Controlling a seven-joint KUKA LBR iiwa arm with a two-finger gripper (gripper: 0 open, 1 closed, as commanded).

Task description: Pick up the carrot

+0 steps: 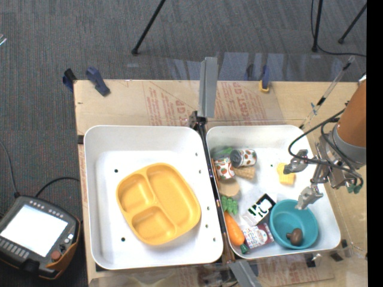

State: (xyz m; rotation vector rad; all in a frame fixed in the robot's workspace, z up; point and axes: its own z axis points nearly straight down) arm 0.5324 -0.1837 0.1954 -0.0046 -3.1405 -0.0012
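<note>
The carrot [234, 230], orange with a green leafy top, lies in the right bin [272, 133] against its left wall, near the front corner. My gripper [303, 179] hovers over the right side of that bin, well to the right of the carrot and apart from it. Its two fingers [297, 161] are spread open with nothing between them. One finger hangs just above the rim of a teal bowl [286, 220], the other near a small yellow block [286, 174].
The right bin also holds a small can [244, 157], a strawberry-print jar [224, 168], a black-and-white card [261, 207], a pink packet [257, 237] beside the carrot, and a brown item [295, 236] in the bowl. A yellow divided plate [158, 203] sits in the left bin [102, 142].
</note>
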